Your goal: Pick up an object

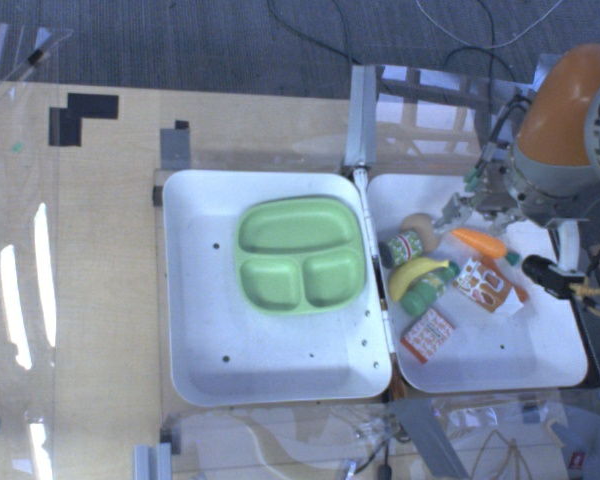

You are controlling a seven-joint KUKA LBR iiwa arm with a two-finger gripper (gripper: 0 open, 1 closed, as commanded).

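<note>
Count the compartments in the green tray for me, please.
3. The green tray lies in the left bin: one long compartment runs across its far side, and two smaller ones sit side by side along its near side, left and right.

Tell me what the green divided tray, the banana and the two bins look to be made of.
Green tray: matte moulded plastic by its look, with soft rounded compartment edges and even colour. Banana: probably a plastic toy, its yellow smooth and uniform, though real fruit can't be ruled out. Left bin and right bin: white, likely plastic, with rounded corners and faint sheen.
</note>
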